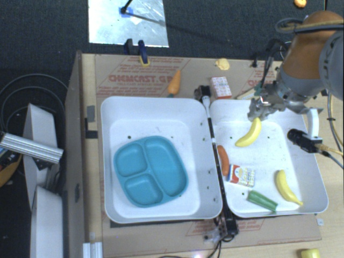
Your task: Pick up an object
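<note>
My gripper [259, 112] hangs over the back of the right bin [312, 171]. A yellow banana [250, 134] lies tilted just below it, and its upper tip reaches the gripper's end. The view does not show whether that tip is gripped. In the same bin a second banana [286, 186] lies at the front right. A green pepper-like piece [262, 200] sits at the front, beside a small printed packet [239, 174]. An orange-red sausage shape [222, 159] lies along the left wall.
The left bin [123, 112] holds a blue divided plate [150, 170]. Behind the bins, on the cardboard, lie an orange carrot [174, 83], a small box [220, 87] and a yellow scrap [222, 64]. A metal bracket [32, 147] stands at the left.
</note>
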`<state>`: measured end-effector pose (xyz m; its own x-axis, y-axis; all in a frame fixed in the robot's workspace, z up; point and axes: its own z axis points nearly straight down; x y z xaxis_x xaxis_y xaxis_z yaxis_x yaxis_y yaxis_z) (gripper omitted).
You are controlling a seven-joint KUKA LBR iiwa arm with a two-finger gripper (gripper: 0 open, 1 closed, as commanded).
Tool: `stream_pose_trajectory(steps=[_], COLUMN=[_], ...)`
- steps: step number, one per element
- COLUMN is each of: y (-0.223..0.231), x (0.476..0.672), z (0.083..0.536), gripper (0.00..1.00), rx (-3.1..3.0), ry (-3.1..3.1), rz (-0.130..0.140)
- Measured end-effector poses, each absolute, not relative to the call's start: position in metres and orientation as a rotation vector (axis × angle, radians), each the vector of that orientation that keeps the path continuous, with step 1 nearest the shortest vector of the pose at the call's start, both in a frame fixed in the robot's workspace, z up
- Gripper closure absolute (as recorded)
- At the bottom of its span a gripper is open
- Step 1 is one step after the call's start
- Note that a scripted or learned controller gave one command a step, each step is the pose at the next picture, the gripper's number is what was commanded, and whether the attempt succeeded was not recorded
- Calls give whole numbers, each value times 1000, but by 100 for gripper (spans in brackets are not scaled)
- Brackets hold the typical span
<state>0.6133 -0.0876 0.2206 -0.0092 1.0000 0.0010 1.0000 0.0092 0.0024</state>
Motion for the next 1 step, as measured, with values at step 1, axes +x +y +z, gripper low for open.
stream_pose_trajectory(steps=[1], y=[-48], x=[599], z=[211], gripper=[100], rx=[2215], ry=[2229], rz=[0])
